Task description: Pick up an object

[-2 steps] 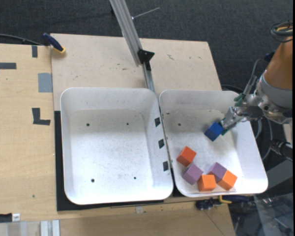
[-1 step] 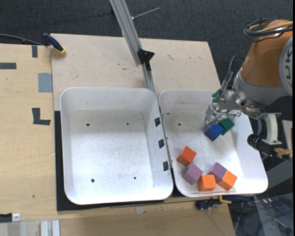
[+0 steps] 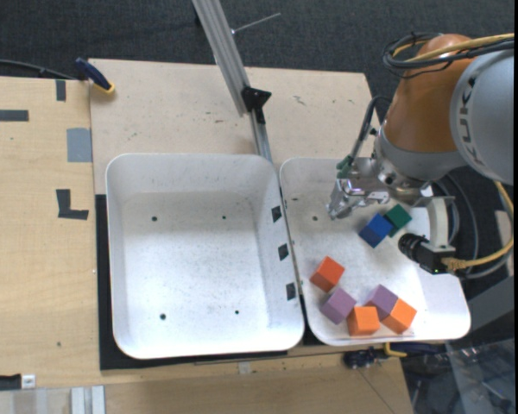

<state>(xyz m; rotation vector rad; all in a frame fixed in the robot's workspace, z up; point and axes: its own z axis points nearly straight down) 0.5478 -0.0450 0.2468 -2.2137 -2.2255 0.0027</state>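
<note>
My gripper (image 3: pixel 351 201) hangs over the upper part of the right bin (image 3: pixel 306 188), open, with nothing between its fingers. Just to its lower right lie a blue cube (image 3: pixel 376 229) and a green cube (image 3: pixel 398 218), touching each other. Further down the bin sits an orange cube (image 3: pixel 328 273). Near the front edge a cluster holds a purple block (image 3: pixel 337 304), an orange block (image 3: pixel 363 319), another purple block (image 3: pixel 382 299) and another orange block (image 3: pixel 401 315).
The left bin (image 3: pixel 121 231) adjoins the right one along a shared ridge (image 3: pixel 281 231). A slanted metal rail (image 3: pixel 224 41) runs from the top down to the bins' junction. Cables and the arm's body (image 3: pixel 440 102) crowd the right side.
</note>
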